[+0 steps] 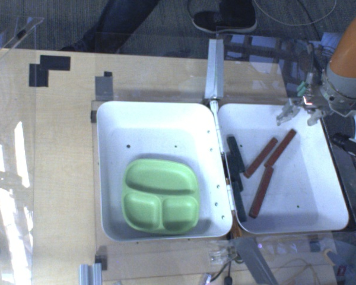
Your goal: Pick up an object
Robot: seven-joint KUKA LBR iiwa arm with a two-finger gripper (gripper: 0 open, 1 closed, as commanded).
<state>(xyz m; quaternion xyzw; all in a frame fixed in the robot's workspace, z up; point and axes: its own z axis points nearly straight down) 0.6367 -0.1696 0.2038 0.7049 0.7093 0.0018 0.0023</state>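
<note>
A green divided tray (161, 196) lies in the left bin (113, 159). In the right bin (314, 212) lie three brown sticks: one (260, 157) slanted near the middle, one (280, 147) beside it toward the upper right, one (259, 192) lower down. A black strip (235, 162) and another black bar (239, 200) lie along that bin's left wall. My gripper (298, 114) hangs over the right bin's far right corner, above the sticks and apart from them, fingers spread and nothing between them.
A metal divider post (215, 70) stands behind the seam between the bins. Black markers (47, 67) sit on the wooden bench at the far left. Cables and fixtures crowd the area behind the right bin.
</note>
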